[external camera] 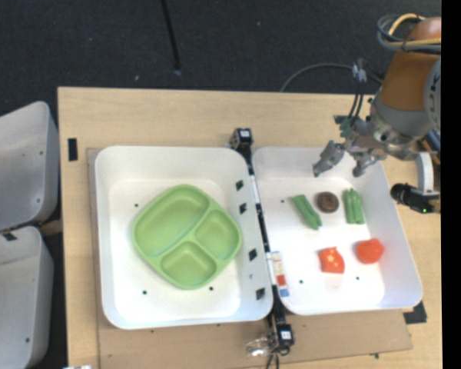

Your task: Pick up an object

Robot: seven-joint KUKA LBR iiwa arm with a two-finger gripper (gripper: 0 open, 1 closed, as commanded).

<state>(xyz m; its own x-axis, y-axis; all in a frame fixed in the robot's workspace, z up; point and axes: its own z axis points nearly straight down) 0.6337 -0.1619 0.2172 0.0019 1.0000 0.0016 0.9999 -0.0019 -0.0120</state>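
gripper open over the right bin's far edge

the gripper (344,163) hangs with its two fingers spread wide and nothing between them, above the far part of the right bin (292,292). nearer than the gripper in that bin lie a brown round piece (326,201), flanked by two green pieces (306,211) (354,206). nearer still sit a red block (331,260) and a red-orange round piece (369,250). left of that bin, the left bin (115,298) holds a green divided plate (186,235).
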